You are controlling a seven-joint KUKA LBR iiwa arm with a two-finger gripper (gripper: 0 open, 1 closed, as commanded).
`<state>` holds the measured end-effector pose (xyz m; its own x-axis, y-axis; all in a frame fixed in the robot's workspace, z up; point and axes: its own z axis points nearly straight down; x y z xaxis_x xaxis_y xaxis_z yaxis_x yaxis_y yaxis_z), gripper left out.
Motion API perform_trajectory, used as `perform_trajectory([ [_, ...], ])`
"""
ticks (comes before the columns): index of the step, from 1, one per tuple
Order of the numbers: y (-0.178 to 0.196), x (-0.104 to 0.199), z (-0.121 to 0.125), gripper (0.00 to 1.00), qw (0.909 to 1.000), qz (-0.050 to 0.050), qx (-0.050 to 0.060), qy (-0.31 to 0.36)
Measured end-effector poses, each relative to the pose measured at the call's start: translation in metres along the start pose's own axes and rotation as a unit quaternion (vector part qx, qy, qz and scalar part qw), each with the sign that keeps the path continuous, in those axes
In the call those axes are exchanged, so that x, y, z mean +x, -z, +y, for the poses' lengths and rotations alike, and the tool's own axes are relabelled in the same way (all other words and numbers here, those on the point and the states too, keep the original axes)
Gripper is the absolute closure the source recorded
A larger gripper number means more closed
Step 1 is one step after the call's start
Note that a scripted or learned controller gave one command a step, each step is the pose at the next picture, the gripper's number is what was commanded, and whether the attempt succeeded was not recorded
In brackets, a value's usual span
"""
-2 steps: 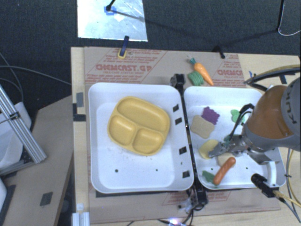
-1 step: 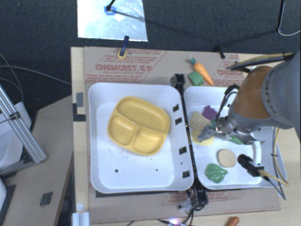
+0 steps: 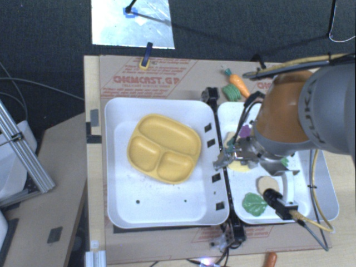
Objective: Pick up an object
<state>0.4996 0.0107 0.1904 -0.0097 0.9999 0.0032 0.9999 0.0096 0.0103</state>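
- The things to pick from lie in the right bin, the white tray near the right edge of the worktop.
- A green leafy toy lies near the front edge of that bin, flat on the white floor.
- Just beside it, toward the back, is a pale tan round thing. Part of it is hidden by the arm.
- A pale yellow thing lies under the claw, near the wall between the two bins. I cannot tell what it is.
- A small purple bit shows behind the claw, close to the arm.
- The claw is low over the left side of the right bin, right by the wall that splits the bins. I cannot tell if its two fingers are apart or together, and I see nothing clearly between them.
- The big grey arm with its orange band comes in from the right and covers much of the right bin.
- A black part with a yellow cable hangs near the front right corner of the bin.
- The left bin holds a yellow plate with three parts. It sits a bit toward the back of that bin and is tilted.
- A toy carrot lies on the worktop behind the right bin, with a green thing touching it.
- A small blue and yellow thing lies at the back edge of the worktop.
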Motion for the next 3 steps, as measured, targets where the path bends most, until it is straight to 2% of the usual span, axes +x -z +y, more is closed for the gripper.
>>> perform_trajectory([
  [1, -0.006, -0.051, 0.014, 0.0, 1.0, -0.003, 0.004, -0.006],
  [2, -0.006, -0.008, -0.014, 0.0, 1.0, -0.001, 0.006, -0.002],
  [3, 0.114, 0.003, 0.04, 0.0, 1.0, -0.001, -0.004, -0.001],
])
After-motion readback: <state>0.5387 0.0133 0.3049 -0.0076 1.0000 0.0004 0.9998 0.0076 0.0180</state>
